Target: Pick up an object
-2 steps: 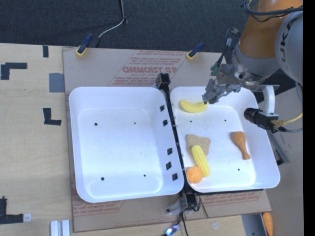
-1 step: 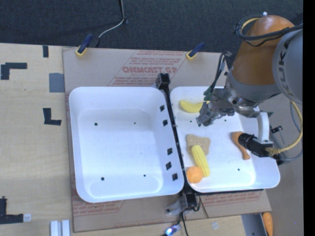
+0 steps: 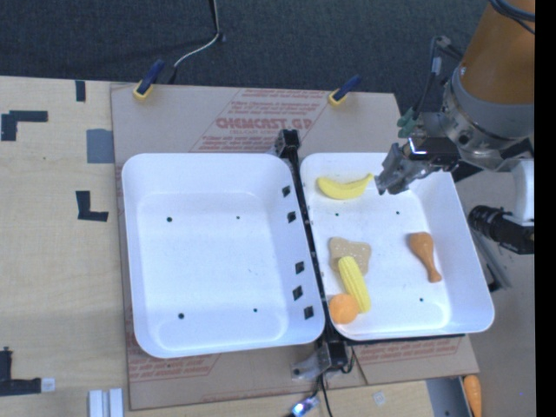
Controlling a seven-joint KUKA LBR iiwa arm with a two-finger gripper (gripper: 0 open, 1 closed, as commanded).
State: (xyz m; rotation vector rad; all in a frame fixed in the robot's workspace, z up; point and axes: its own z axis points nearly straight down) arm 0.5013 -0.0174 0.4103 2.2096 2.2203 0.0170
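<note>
Two white bins sat side by side on the bench; the left bin (image 3: 208, 259) had no items in it that I could see; the right bin (image 3: 460, 233) carried all the candidates for the pick.

Contents of the right bin: a banana (image 3: 344, 187) near the far edge, close to the divider between the bins; a piece of toast (image 3: 350, 252) near the middle of the bin's left side; an ear of corn (image 3: 353, 283) lying partly over the toast's near edge; an orange (image 3: 343, 308) touching the corn's near end, at the bin's near-left corner; a drumstick (image 3: 424, 254) apart from the rest, toward the bin's right side.

The arm reached in from the right; the pincer (image 3: 393, 178) hung over the far part of the right bin, just beside the banana's right tip; from this slant I could not tell whether it was wide or narrow, nor whether it touched the banana; nothing was visibly held.

Progress, as judged: approach stage only; no item lifted, all five resting on the bin floor; the banana looked the likeliest target, being nearest; the grasp and the lift were both left to do.
</note>
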